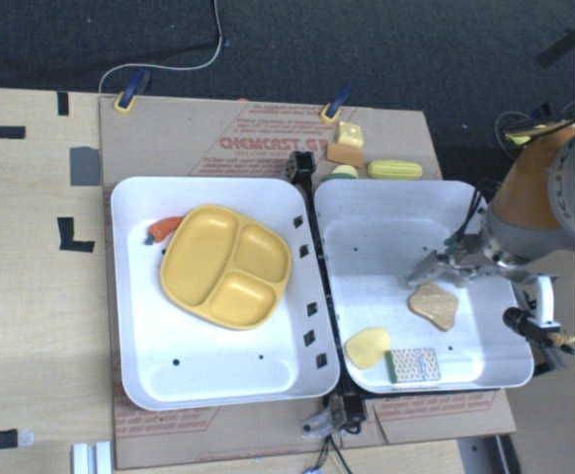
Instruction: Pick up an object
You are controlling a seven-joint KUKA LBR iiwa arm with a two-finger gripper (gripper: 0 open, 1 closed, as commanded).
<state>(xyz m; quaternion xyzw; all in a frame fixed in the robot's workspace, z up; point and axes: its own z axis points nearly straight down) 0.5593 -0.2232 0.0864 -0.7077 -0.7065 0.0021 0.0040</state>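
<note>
In the left bin (129, 294) we see a yellow divided plate (226, 265), with an orange item (163, 228) poking out from under its upper left edge. In the right bin (367, 210) lie a pale yellow piece (367, 347), a checkered packet (412, 364) and a tan bread-like object (435, 305). The gripper (438, 271) hovers just above the tan object; we cannot tell how the pincer stands.

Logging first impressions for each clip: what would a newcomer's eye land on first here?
Probably the yellow divided plate, sitting large in the left bin with an orange item peeking out at its upper left. Next, the claw low in the right bin, just above a tan piece.
</note>
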